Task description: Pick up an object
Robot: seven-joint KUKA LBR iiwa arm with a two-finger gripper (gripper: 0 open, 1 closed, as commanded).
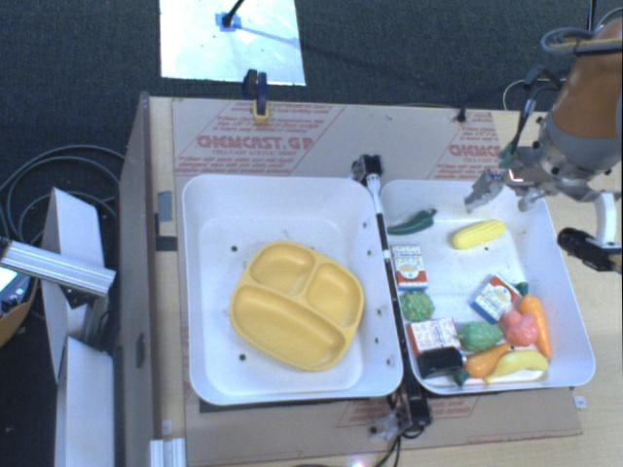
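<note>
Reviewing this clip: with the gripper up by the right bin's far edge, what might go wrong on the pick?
1. The gripper hangs near the right bin rim; descending here could strike the wall.
2. The corn cob is rounded and may roll from a pinch.
3. The toys around the carrot touch, so a grasp there may catch several or jam.

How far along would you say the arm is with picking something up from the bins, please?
Nothing looks done yet: the toy food, including the corn and green pepper, lies in the right bin, and the yellow tray sits in the left bin. In hand: the gripper hangs above the right bin's far edge, near the corn, with nothing between its jaws. Left: descend, grasp and lift an item.
</note>
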